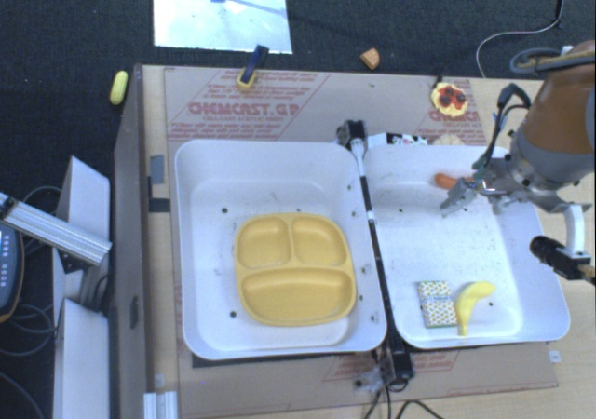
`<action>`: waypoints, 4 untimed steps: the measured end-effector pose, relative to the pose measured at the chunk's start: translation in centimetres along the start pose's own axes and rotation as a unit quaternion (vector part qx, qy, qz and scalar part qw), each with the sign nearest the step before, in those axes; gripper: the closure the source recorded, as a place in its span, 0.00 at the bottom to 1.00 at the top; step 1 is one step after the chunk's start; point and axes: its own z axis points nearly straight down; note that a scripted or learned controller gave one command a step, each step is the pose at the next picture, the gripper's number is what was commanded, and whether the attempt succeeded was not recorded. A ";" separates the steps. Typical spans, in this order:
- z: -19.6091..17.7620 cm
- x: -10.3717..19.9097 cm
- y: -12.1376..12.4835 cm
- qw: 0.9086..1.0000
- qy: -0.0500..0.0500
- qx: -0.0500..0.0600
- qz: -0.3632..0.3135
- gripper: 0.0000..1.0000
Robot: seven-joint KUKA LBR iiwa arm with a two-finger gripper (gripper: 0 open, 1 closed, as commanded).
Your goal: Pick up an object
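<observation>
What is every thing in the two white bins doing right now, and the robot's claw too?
Yellow divided plate: lying flat in the left bin, right side up.
Banana: lying flat near the front of the right bin.
Small patterned packet: lying flat, right beside the banana.
Orange piece: lying near the back of the right bin, just left of the claw.
Claw: low over the back of the right bin, with nothing seen between its fingers.

**Red print on the brown board**

The brown protective sheet [307, 96] covering the tabletop carries red print. Beyond the left bin [196, 222], large letters read "CHEMCAST GP". Smaller red lines repeat around it, too small to read. Faint red print also shows at the near edge, under the bins, but is illegible.
</observation>
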 end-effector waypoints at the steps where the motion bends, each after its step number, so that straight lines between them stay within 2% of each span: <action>1: 10.7 -5.3 6.0 1.000 0.000 0.002 0.001 0.00; 2: 10.8 -3.6 9.7 1.000 0.001 0.008 0.002 0.00; 3: 9.6 -3.6 9.8 1.000 0.001 0.007 -0.001 1.00; 4: 4.6 1.3 10.1 1.000 0.001 0.000 -0.001 1.00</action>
